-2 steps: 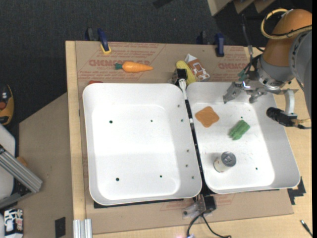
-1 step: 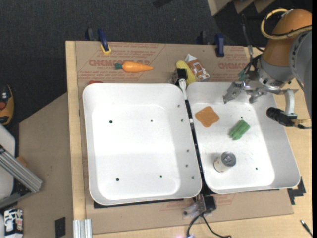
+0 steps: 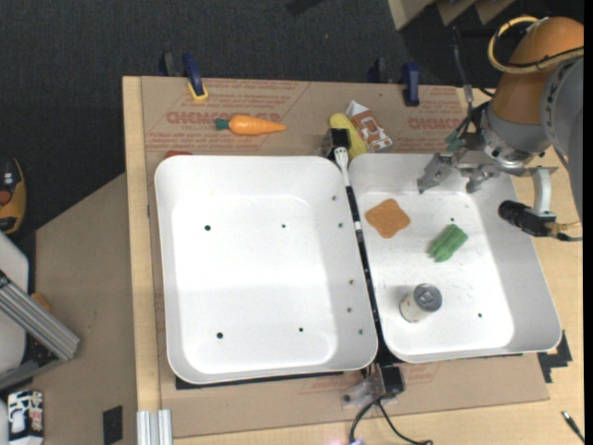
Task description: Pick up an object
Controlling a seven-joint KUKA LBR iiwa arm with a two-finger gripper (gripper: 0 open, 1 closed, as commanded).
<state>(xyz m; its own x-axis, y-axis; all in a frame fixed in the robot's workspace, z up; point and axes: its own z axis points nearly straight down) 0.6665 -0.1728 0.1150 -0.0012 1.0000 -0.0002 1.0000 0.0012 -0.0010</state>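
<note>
Cardboard covers the bench under two white bins; the left bin (image 3: 250, 258) holds nothing to grasp. Across in the right bin (image 3: 505, 286) lie a tan cracker (image 3: 387, 218), a green block (image 3: 447, 243) and a small can (image 3: 422, 301). Above its far edge the gripper (image 3: 456, 176) hovers, fingers spread, holding nothing. Picking hasn't begun; it probably needs to descend onto one item.

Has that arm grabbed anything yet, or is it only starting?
Only starting, it seems. The gripper hangs open over the right bin's far end with nothing between its fingers. The orange square, green block and small can lie untouched. Choosing, gripping and lifting one remain.
</note>
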